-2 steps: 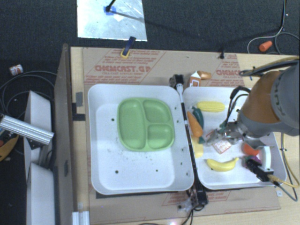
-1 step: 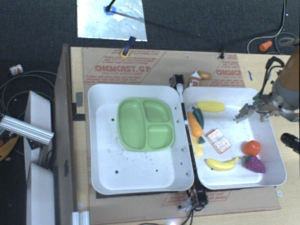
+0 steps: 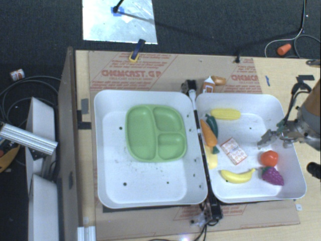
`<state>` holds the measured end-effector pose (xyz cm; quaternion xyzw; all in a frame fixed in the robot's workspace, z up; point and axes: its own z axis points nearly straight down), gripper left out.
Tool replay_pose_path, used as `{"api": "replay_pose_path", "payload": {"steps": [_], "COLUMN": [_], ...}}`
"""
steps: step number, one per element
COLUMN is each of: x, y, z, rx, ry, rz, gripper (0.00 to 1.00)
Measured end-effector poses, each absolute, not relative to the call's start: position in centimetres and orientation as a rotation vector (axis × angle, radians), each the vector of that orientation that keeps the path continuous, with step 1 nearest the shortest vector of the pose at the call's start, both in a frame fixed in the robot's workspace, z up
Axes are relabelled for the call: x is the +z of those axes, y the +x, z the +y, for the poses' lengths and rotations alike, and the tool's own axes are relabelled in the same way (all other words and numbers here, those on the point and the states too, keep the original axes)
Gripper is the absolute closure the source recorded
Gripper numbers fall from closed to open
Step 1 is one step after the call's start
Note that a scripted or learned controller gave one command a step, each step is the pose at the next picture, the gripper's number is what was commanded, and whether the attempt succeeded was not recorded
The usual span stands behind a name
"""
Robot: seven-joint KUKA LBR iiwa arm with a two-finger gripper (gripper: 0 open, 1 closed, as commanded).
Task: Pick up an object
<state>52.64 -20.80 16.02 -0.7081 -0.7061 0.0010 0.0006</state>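
The right bin [image 3: 261,104] holds a yellow corn cob [image 3: 225,114], an orange carrot [image 3: 208,133] beside a green pepper [image 3: 212,124], a red-and-white packet [image 3: 233,150], a banana [image 3: 236,175], an orange-red tomato [image 3: 269,157] and purple grapes [image 3: 272,175]. My gripper [image 3: 274,140] reaches in from the right and hovers just above the tomato, slightly behind it. Its fingers [image 3: 264,139] stand open with nothing between them. A small yellow piece [image 3: 212,160] lies below the carrot along the bin's left wall.
The left bin [image 3: 108,134] bears a green divided plate [image 3: 155,133]. A small carton [image 3: 209,85] stands behind the bins on the cardboard. Cables and an orange object [image 3: 284,48] lie on the floor at the upper right.
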Motion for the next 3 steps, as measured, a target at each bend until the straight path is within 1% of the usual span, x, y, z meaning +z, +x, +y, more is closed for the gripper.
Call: {"api": "replay_pose_path", "payload": {"steps": [1, 2, 3], "x": [8.1, 9.5, 8.5], "y": [50.5, 50.7, 59.1], "z": [-20.1, -20.2, -14.0], "rx": [0.0, -0.004, -0.01], "ry": [-2.222, -2.221, -2.211], "rz": [-2.22, -2.226, -2.239], "gripper": [0.0, 1.0, 1.0]}}
